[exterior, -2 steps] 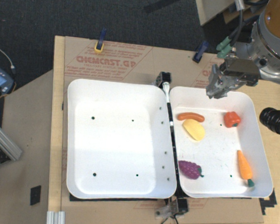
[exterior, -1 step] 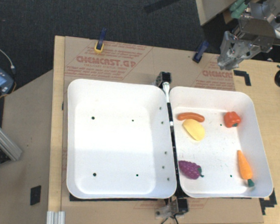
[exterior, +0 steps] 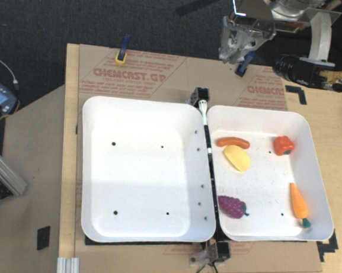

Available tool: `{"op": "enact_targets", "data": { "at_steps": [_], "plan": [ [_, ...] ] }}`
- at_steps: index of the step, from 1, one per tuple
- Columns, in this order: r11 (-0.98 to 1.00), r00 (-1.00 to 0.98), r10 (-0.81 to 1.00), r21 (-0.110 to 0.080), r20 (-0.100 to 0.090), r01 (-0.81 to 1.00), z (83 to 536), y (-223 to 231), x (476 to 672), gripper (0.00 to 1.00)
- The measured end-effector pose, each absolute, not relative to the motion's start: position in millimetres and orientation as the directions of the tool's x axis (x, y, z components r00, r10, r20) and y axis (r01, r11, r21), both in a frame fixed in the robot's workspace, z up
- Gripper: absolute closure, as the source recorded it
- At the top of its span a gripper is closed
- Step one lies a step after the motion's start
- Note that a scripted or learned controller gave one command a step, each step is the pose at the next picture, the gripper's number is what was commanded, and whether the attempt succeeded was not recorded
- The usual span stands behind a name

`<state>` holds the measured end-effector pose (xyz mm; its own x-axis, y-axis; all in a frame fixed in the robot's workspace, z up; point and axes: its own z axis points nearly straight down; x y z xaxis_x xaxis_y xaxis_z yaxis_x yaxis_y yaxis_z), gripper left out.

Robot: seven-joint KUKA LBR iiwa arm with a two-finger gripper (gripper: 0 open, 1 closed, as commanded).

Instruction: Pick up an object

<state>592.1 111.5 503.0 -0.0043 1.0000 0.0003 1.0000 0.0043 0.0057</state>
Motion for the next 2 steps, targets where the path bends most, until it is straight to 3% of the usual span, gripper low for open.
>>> {"op": "enact_targets", "data": {
  "at_steps": [1,2],
  "plan": [
    [0.009,-0.009,1.000,0.009,0.004,1.000,536.9,204.8,643.9,1.00],
    [-0.010,0.010,1.000,0.005,-0.002,1.000,535.2,101.0,667.8,1.00]
  ]
}}
